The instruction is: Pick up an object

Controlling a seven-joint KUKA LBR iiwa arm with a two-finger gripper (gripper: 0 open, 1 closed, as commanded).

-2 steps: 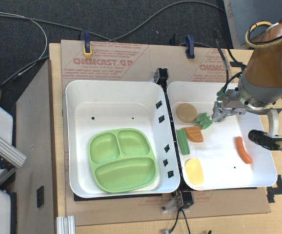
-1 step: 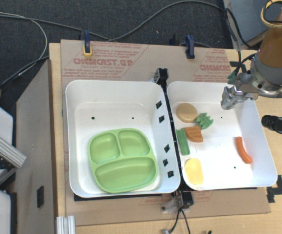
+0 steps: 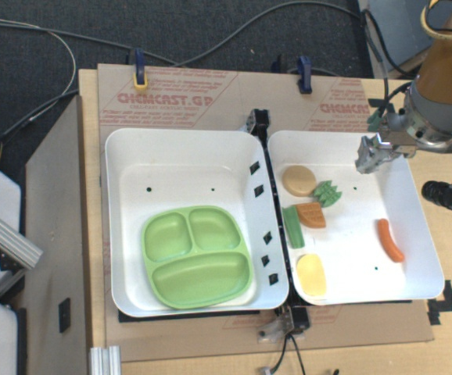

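Food toys are all sitting in the right bin [image 3: 414, 209], nothing picked yet as far as I can see. Closest to the divider there's a tan bun [image 3: 298, 180], a green leafy piece [image 3: 328, 193] just beside it, an orange wedge [image 3: 312, 215] below those, a green stick [image 3: 292, 226] touching the wedge's left side, and a yellow piece [image 3: 311, 274] nearer the front wall. Off on its own toward the right wall lies an orange carrot [image 3: 390, 241], well apart from the cluster.

The gripper [image 3: 369, 156] hangs over the back right part of that bin, above bare floor, with nothing between its fingers. It's small and seen at a slant, so I honestly can't tell if it's spread or closed.

My read: this is the approach step, target not committed yet. The carrot looks like the easy grab since it has room all around it. The next move would call for shifting toward the front of the bin, lining the fingers across the carrot's narrow width, then dropping straight down. Going for the bun cluster instead seems riskier, since the pieces crowd each other and a finger could land on a neighbour.

The left bin [image 3: 124, 209] holds a green tray [image 3: 198, 256] with three compartments, which isn't in play here.
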